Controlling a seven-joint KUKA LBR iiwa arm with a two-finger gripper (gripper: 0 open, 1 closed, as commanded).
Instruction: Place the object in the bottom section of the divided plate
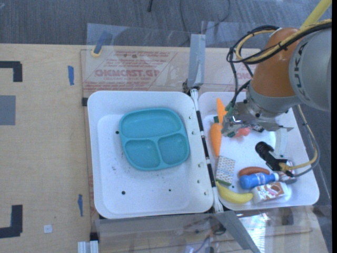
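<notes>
Divided plate is sitting in the left bin, long axis running left-right. Tool is hovering low in the right bin, beside the carrot, which is pointing top-to-bottom of view. Whether the tool is clenched or released: cannot tell. Banana, blue bottle and sausage are lying nearby.
</notes>
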